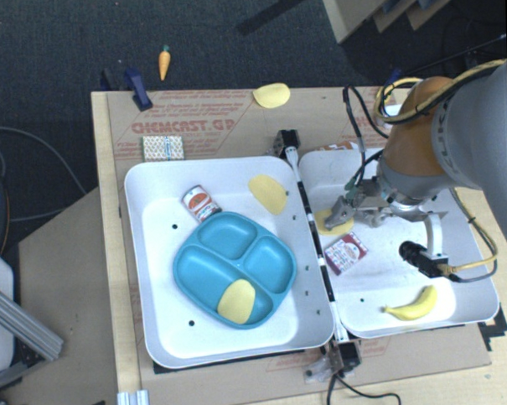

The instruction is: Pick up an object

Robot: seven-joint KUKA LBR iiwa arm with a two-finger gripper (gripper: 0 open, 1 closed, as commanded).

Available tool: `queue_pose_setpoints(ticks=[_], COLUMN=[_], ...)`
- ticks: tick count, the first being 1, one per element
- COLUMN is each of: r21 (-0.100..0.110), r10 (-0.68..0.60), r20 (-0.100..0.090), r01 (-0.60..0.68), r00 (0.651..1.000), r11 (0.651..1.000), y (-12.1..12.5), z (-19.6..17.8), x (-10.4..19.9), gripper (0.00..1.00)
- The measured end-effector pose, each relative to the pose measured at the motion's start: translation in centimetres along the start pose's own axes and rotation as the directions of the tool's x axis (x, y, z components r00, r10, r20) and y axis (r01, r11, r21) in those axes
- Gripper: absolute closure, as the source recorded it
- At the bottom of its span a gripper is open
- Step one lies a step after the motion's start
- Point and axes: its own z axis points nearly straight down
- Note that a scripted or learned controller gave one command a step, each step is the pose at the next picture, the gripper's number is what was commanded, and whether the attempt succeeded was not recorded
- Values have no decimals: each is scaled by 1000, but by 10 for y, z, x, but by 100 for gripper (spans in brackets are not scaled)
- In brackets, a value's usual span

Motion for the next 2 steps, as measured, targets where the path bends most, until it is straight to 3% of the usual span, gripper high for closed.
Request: queue_pose_setpoints(ticks=[1, 2], r21=[-2, -2], r10=[0, 0], r20=[0, 0], r01=[0, 0], r00=[1000, 1000], r11=[1000, 1000], y=[0, 0], z=[-10, -10], x=[0, 0], gripper=[100, 0])
